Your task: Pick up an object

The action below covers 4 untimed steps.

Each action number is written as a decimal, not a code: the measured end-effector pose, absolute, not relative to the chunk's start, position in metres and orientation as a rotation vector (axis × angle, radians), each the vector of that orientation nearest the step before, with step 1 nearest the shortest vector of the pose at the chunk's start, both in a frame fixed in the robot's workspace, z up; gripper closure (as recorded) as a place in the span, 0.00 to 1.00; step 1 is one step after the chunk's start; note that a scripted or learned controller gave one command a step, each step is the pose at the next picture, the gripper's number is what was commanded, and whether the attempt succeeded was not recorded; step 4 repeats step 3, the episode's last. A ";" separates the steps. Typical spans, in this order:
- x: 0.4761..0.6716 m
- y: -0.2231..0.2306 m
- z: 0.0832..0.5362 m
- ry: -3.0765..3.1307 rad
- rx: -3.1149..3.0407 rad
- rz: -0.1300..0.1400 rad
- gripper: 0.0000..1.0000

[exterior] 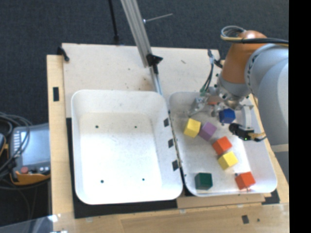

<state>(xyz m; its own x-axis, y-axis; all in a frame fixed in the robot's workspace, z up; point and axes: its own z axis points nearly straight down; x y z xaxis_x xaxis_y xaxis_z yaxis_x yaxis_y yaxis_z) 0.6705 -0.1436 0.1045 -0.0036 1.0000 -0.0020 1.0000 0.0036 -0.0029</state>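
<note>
My gripper [217,106] hangs over the far end of the right white bin [265,176], under the orange wrist band. A blue block [226,115] lies right below it; whether they touch is unclear. Just in front of the gripper, towards the bin's left side, lie a yellow block [192,127] and a purple block [208,130]. Further forward are an orange block [222,145] and a second yellow block [227,160]. At the near end sit a green block [203,180] and a red-orange block [245,180].
The left white bin [121,144] stands beside the right one, their walls touching. A slanted metal rail [138,28] rises from the bench behind the bins. A grey control box [29,149] with cables sits off the bench's left edge.
</note>
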 end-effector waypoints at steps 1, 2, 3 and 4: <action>0.672 -0.145 0.120 -2.228 -2.220 -0.001 1.00; 0.677 -0.151 0.183 -2.227 -2.226 -0.007 1.00; 0.679 -0.153 0.228 -2.229 -2.222 -0.006 1.00; 0.679 -0.153 0.228 -2.229 -2.222 -0.006 1.00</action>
